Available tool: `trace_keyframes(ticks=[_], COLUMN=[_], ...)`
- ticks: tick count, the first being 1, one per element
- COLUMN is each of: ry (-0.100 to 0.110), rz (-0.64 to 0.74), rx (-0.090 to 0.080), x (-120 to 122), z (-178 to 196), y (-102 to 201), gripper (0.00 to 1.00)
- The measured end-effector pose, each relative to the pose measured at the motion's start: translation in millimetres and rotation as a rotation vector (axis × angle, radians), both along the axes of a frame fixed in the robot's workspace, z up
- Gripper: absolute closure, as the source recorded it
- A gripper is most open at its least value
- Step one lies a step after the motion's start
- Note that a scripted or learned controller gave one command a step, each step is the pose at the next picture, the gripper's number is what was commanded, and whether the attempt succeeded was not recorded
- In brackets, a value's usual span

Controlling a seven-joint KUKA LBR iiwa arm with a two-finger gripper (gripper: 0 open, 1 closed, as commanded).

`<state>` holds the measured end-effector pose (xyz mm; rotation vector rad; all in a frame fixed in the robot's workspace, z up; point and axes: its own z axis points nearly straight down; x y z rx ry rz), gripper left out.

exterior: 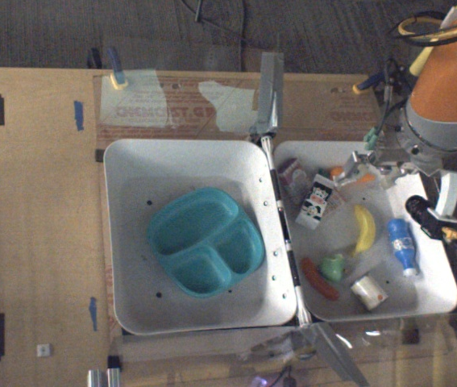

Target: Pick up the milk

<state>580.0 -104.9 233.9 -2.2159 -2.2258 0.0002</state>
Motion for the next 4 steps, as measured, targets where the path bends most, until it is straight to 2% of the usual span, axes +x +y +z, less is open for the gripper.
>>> trace_keyframes(ticks=[1,2,3,4], ry=[0.0,-0.001,-0.025,-0.005], rz=[0.114,0.278,0.264,0.181], rx=[0.0,0.0,0.0,-0.003], x=[16.9,1.0,20.6,64.3], z=[-49.1,-93.6,-117.5,-55.4], y=[54.2,3.9,5.4,-42.3], gripper=[0.0,0.0,0.0,0.0])
